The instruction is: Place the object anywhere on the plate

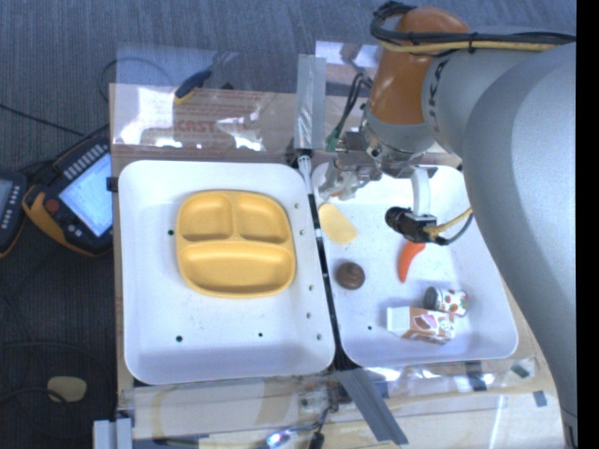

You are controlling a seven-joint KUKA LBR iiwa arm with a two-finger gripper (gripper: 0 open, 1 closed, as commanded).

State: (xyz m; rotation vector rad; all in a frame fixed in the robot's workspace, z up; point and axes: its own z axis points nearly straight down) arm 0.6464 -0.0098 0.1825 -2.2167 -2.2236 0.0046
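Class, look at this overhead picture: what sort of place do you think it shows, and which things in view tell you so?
Probably a robotics lab test bench. A grey robot arm reaches over two shallow white bins, one holding a yellow divided plate, the other toy food such as a carrot. A handheld control pendant lies on the carpet.

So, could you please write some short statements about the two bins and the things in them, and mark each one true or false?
1. The yellow plastic plate with three compartments lies in the left white bin. True.
2. The small orange carrot-shaped toy lies on the plate. False: it lies in the right white bin.
3. The round brown object lies in the right bin. True.
4. The pale yellow wedge-shaped piece lies in the right bin, near the wall between the bins. True.
5. The plate holds two objects. False: its compartments are bare.
6. The gripper hangs above the plate. False: it is over the right bin, near its upper left corner.
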